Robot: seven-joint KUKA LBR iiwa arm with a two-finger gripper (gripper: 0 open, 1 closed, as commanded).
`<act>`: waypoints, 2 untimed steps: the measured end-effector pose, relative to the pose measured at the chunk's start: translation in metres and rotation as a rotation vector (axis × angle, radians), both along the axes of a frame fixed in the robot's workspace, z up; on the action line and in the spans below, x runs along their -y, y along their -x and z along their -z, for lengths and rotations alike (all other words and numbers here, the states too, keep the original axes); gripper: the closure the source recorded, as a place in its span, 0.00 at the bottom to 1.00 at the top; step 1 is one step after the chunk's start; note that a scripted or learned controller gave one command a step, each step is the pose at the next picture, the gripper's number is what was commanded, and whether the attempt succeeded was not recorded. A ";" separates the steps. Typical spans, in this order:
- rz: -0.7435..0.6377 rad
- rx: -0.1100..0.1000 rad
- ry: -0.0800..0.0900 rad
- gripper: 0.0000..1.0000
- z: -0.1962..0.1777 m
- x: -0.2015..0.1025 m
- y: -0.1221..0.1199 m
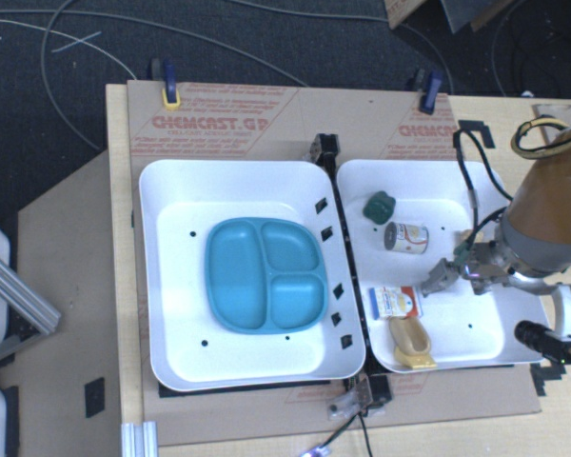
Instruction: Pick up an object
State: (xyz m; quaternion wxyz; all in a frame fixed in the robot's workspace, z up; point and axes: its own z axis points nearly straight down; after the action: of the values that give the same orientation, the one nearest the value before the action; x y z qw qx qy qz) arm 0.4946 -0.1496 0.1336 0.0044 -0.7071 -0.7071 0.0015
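Right bin (476, 346), near edge: yellow piece (412, 341), then small packet (394, 302). Gripper (436, 279) hangs just right of packet; grip state unclear. Beyond: small can (406, 237), green piece (379, 206). Left bin (171, 255): blue divided tray (265, 274).

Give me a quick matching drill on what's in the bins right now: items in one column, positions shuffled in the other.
Items:
1. blue divided plate
2. green object
3. small can
4. yellow object

Positions:
A. right bin, near front edge
B. middle of left bin
C. right bin, lying on its side mid-bin
D. right bin, toward the back

Pairs: 1-B, 2-D, 3-C, 4-A
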 end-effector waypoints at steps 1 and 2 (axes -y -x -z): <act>0.000 0.010 -0.002 0.00 0.047 -0.001 -0.002; -0.001 0.016 0.003 1.00 0.034 0.000 -0.003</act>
State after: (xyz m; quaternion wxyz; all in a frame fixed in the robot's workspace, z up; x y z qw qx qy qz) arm 0.4981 -0.1494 0.0994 -0.0024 -0.7069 -0.7073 -0.0032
